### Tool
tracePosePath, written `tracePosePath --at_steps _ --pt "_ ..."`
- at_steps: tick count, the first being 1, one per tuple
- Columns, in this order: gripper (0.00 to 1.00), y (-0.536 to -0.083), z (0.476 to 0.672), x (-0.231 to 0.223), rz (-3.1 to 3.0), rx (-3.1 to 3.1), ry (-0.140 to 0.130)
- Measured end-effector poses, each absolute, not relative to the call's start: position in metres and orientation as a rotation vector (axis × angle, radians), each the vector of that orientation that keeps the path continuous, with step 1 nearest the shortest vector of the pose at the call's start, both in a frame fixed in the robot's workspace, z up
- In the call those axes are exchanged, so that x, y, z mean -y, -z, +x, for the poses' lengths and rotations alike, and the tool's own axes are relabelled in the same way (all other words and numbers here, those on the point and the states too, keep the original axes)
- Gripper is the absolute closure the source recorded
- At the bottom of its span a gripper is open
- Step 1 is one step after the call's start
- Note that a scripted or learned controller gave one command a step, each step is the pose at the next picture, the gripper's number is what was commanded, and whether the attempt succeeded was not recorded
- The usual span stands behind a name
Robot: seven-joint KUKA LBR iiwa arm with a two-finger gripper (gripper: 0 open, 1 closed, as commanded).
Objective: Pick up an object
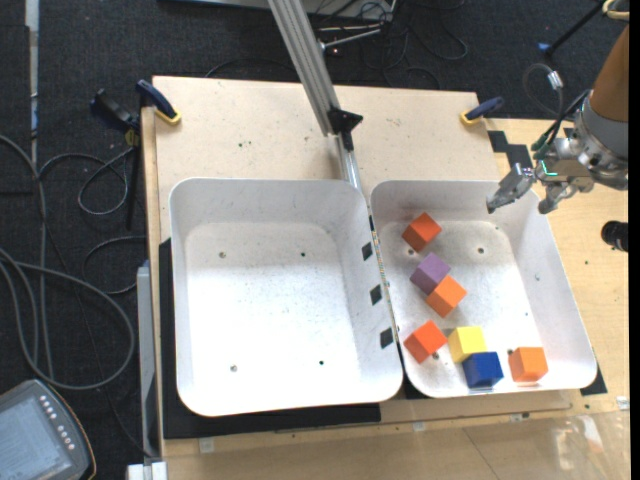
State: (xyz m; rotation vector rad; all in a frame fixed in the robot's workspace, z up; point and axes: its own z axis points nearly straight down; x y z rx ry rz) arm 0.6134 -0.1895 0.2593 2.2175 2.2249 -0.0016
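Above right bin (560, 298) far rim: pincer (530, 196) spread, holding nothing. Best approach: drop over lone orange cube (422, 232), fingers clear of purple cube (431, 271).

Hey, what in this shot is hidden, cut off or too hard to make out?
- Arm: cut off by the camera view's right edge, just past the wrist.
- Yellow cube: its lower corner is covered by the blue cube.
- Purple cube: an orange cube overlaps its lower right side.
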Motion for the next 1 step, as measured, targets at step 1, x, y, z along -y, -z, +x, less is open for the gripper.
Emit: tracePosePath --at_steps 1 --pt "0.0 -0.1982 0.6202 0.1878 2.221 -2.228 0.005"
